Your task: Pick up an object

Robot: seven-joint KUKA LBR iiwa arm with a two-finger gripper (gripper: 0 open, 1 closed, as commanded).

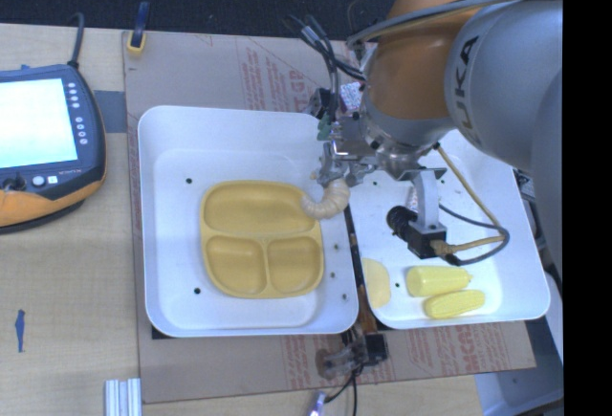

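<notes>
I saw the arm (pixel 478 70) reaching in from the right, its gripper (pixel 337 177) down over the seam between the two bins, at the left bin's (pixel 163 213) right edge. A pale shrimp-shaped piece (pixel 326 202) sat directly under the fingertips, curled at the upper right corner of the yellow divided tray (pixel 260 240), and it looked pinched between the fingers, though the wrist hid most of the fingers, so I couldn't confirm the clamp for sure. The tray lay flat in the middle of the left bin, its one long compartment toward the far edge and two smaller ones toward the near edge. In the right bin (pixel 521 213), two yellow corn pieces (pixel 442 292) lay side by side near the near edge, and a pale yellow slice (pixel 377 282) rested against the bin's near left corner. A teach pendant (pixel 43 137) sat on the bench (pixel 67 309) by its left edge, screen lit.
</notes>
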